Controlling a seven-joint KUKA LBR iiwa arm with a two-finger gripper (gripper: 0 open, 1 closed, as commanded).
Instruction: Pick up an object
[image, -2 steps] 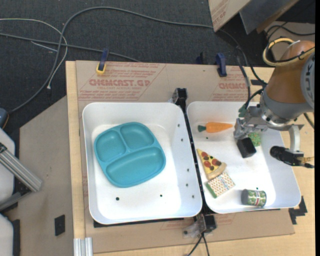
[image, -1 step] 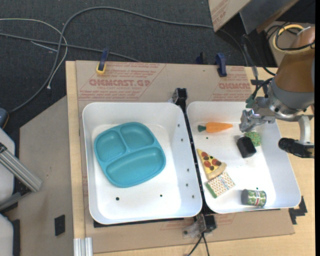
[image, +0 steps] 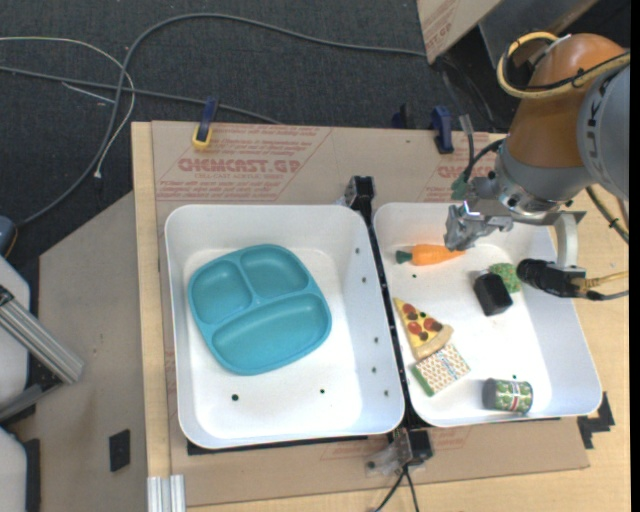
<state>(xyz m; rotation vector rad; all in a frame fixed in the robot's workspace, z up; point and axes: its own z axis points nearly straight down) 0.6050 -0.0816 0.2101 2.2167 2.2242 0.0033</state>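
An orange toy carrot (image: 437, 255) with a green tip lies at the back of the right bin (image: 572, 345). My gripper (image: 462, 236) hangs just above the carrot's right end, pointing down into the bin. Nothing can be seen held in it. A black block (image: 492, 293) and a green broccoli-like piece (image: 508, 274) lie to the right of the carrot. A pizza slice (image: 422, 328), a checkered cracker (image: 442, 368) and a small green can (image: 508, 395) sit nearer the front.
The left bin (image: 182, 300) holds a teal divided plate (image: 260, 308). A black divider (image: 378, 290) runs between the bins. The arm's grey and orange body (image: 560, 110) looms over the right bin's back corner, with cables trailing right.
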